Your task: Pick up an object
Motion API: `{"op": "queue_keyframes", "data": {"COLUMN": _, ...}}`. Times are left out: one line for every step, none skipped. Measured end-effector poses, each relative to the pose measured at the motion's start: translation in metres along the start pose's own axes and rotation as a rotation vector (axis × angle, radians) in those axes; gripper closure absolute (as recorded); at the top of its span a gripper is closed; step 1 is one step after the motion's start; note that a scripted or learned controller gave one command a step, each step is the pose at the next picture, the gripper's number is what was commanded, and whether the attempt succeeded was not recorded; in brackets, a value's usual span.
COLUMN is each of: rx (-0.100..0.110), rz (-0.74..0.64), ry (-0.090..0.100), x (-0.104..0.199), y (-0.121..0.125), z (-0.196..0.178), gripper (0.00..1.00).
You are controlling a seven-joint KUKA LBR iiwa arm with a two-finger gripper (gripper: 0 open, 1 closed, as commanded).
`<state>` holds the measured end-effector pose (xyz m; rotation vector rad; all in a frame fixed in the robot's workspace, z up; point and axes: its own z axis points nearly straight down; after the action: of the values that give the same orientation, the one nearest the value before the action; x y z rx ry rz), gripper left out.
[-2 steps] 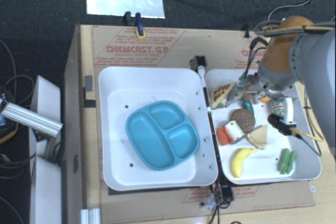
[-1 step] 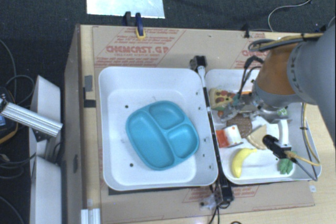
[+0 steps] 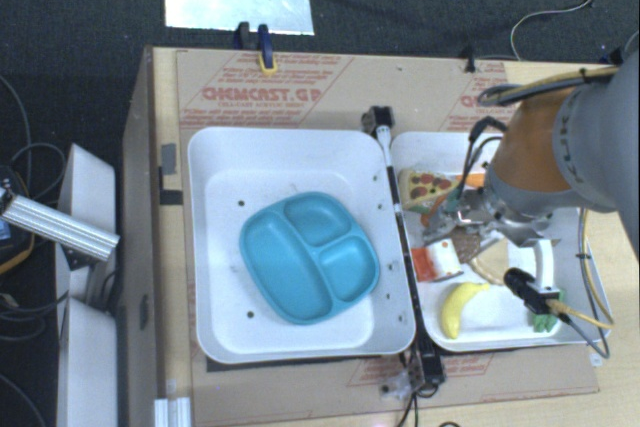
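so the arm (image 3: 560,150) reaches in from the right and its end effector (image 3: 458,220) is down low in the right bin (image 3: 492,317), right over the pile of small stuff, which i'd guess is because that's where the grabbable clutter is. honestly can't tell if it's spread or pressed together, and nothing is clearly pinched in it. my guess for the target is the brownish bit (image 3: 466,244) right at the tool. count for that bin: one pizza slice (image 3: 421,185) just beside the end effector, one banana (image 3: 457,306) near the front wall, one red and white piece (image 3: 431,263), one small green thing (image 3: 545,322) in the front corner. the left bin (image 3: 202,215) has one blue divided plate (image 3: 308,257), flat, well apart from the arm. two bins on the surface (image 3: 300,95)
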<state>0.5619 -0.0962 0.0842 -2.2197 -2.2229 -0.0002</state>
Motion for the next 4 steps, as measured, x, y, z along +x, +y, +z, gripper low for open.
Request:
{"op": "queue_keyframes", "data": {"rx": -0.002, "rz": -0.002, "ry": 0.0, "x": 0.004, "y": 0.036, "z": 0.0, "gripper": 0.0}}
{"op": "queue_keyframes", "data": {"rx": -0.002, "rz": -0.004, "ry": 0.0, "x": 0.004, "y": 0.036, "z": -0.011, "gripper": 1.0}}
{"op": "queue_keyframes", "data": {"rx": -0.004, "rz": -0.003, "ry": 0.0, "x": 0.047, "y": -0.008, "z": -0.101, "gripper": 1.0}}
{"op": "queue_keyframes", "data": {"rx": -0.003, "rz": -0.002, "ry": 0.0, "x": 0.046, "y": -0.008, "z": -0.1, "gripper": 0.0}}
